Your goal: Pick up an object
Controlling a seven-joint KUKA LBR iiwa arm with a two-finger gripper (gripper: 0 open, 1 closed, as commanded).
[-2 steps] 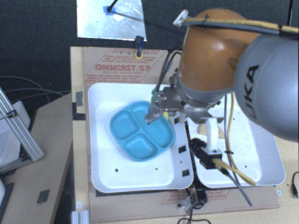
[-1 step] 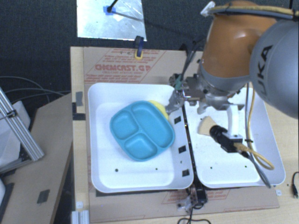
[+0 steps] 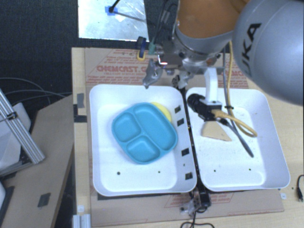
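Observation:
A blue divided plate (image 3: 144,133) lies in the left bin (image 3: 102,141), taking up its middle. A yellow object (image 3: 163,109) peeks out from behind the plate's far right edge, mostly hidden. In the right bin (image 3: 270,151) lies a tan wedge-shaped piece (image 3: 216,131). My gripper (image 3: 164,80) hangs over the far rim of the left bin, near the divide between the bins, above and behind the plate. Its two fingers (image 3: 148,78) are spread apart, open, with nothing between them.
Both bins rest on a cardboard sheet (image 3: 114,65). A row of black clips (image 3: 182,137) runs along the seam between the bins. The arm's bulky grey body (image 3: 266,37) looms over the far right. A shiny panel (image 3: 111,11) lies beyond the bench.

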